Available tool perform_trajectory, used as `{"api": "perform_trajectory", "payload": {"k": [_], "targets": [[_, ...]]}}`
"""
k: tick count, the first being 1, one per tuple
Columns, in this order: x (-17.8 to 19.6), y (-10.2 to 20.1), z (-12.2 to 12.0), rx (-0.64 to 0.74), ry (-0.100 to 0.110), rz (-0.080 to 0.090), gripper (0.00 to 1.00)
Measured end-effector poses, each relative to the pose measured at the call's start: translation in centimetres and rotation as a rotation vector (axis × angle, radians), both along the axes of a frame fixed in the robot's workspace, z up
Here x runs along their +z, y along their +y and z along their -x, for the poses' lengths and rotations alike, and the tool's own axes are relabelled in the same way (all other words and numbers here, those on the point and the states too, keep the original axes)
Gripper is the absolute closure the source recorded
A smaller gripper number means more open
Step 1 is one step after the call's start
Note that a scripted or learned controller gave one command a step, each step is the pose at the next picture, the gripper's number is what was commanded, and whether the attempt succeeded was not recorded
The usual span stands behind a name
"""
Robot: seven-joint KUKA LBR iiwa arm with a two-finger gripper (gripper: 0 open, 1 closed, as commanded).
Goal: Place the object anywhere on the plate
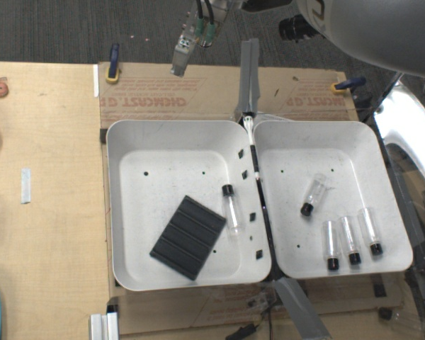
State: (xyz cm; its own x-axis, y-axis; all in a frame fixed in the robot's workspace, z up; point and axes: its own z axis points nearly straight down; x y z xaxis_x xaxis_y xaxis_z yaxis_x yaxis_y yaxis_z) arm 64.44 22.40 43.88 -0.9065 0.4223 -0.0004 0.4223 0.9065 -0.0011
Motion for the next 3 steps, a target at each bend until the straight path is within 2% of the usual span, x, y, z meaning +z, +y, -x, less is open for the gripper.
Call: {"api": "perform_trajectory", "payload": {"k": [1,2,3], "targets": [[0.86,-0.12,-0.15,-0.003,-0.002,0.000,1.00],[0.28,0.39,-0.77,0.388,-0.003,-0.001,1.00],[1.21,0.28,-0.92,0.384,-0.007,-0.002,1.00]]}}
